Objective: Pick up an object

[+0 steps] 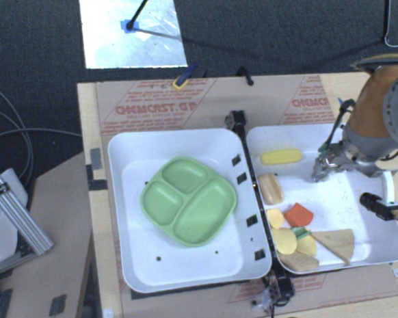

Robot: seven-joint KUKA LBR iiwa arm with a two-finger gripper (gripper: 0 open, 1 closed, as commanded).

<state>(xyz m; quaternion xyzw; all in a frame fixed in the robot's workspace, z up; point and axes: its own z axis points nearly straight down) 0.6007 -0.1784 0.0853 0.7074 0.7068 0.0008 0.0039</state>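
The right bin (380,243) holds several toy foods. A long yellow piece (281,156) lies at its back left, with a tan hot-dog bun (270,188) below it. Toward the front sit an orange-red piece (299,215), two yellow rounds (285,240), a small green bit (300,232) and a tan wedge (336,243). My gripper (321,168) hangs over the bare middle of this bin, just right of the long yellow piece and apart from it. I see no object in it.
The left bin (135,263) carries a green divided plate (188,200). A black divider with clips (245,179) runs between the bins. The arm's orange band (377,110) and a black part (377,206) overhang the right bin's right side.
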